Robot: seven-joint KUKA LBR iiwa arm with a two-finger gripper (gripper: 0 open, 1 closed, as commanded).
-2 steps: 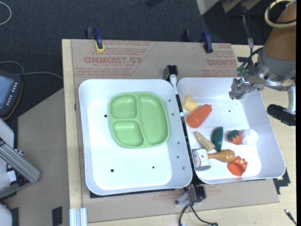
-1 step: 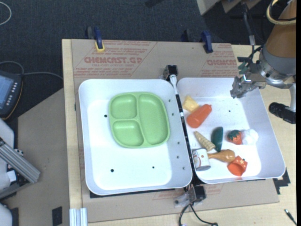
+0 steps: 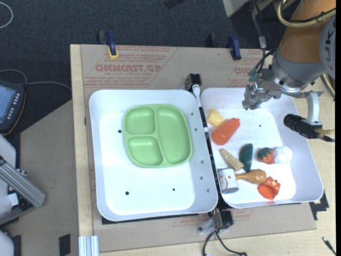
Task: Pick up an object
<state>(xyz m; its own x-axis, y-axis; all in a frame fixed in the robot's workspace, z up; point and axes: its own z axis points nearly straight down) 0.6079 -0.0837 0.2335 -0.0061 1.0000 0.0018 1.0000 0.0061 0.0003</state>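
We see the jaws (image 3: 254, 101) hanging over the right bin (image 3: 303, 159), upper part; can't tell if spread or closed, nothing visibly held. Orange piece (image 3: 226, 130) lies just below-left of the jaws, yellow piece (image 3: 215, 117) touching it, apart from them.

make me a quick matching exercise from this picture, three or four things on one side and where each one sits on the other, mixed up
Things:
1. green divided plate
2. orange carrot
3. small can
4. gripper

Places:
A. near front left corner of the right bin
B. middle of the left bin
C. above the back of the right bin
D. upper left part of the right bin, beside a yellow piece

Pairs: 1-B, 2-D, 3-A, 4-C
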